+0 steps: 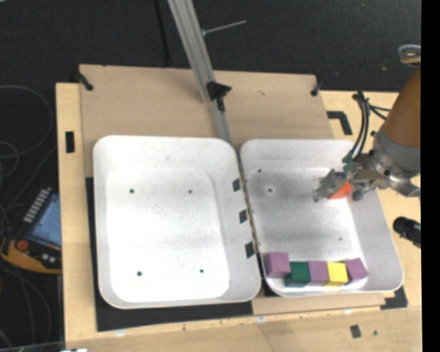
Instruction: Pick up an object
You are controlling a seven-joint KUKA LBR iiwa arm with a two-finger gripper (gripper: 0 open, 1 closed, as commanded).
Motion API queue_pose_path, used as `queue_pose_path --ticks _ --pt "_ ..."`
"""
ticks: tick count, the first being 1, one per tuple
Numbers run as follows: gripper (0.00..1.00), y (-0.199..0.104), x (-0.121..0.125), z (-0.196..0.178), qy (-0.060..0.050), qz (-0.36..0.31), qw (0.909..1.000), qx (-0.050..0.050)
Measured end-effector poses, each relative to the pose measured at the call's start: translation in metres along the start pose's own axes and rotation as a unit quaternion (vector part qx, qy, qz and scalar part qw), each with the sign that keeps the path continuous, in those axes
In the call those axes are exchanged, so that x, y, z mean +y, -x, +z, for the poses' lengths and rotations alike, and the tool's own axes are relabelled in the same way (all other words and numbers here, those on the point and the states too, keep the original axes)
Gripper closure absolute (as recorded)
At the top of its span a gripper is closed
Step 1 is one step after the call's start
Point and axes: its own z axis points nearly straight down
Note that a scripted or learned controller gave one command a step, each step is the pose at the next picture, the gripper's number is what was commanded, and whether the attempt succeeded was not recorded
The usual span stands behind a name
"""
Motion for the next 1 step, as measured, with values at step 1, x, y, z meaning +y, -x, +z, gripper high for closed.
queue_pose_path --ticks 1 --pt "0.00 0.0449 0.0791 0.0880 -0.002 -0.001 1.0000 -0.001"
